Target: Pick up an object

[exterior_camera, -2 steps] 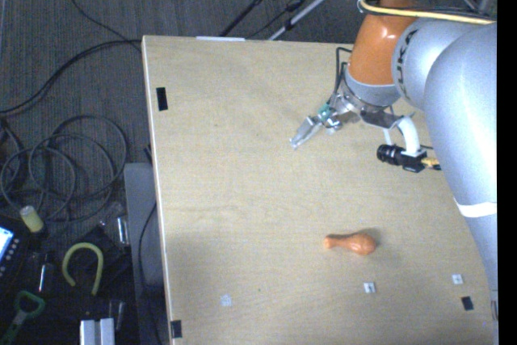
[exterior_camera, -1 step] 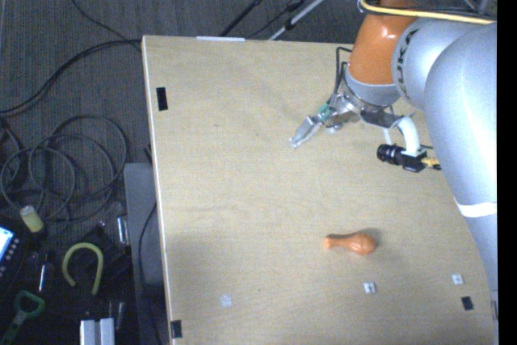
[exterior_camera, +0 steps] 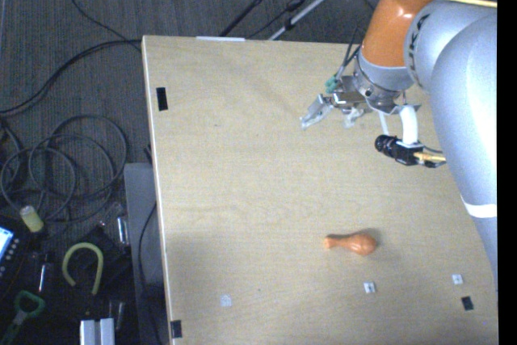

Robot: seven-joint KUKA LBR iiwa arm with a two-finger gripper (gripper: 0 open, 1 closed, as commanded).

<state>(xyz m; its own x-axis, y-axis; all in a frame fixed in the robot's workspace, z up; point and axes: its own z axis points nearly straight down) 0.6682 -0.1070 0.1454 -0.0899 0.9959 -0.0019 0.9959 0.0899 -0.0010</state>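
Pale tan wood-grain board forms the bench, a broad flat sheet with small dark and white markers near its edges. The smooth grey arm, rounded, with a glossy orange band, enters from 3 o'clock. Its metallic claw sits toward 1 o'clock, pointing left above the board; its thin fingers look slightly parted with nothing between them. The orange object, a small pear-like shape with a bulbous end and narrow neck, lies at 5 o'clock, well apart from the claw.
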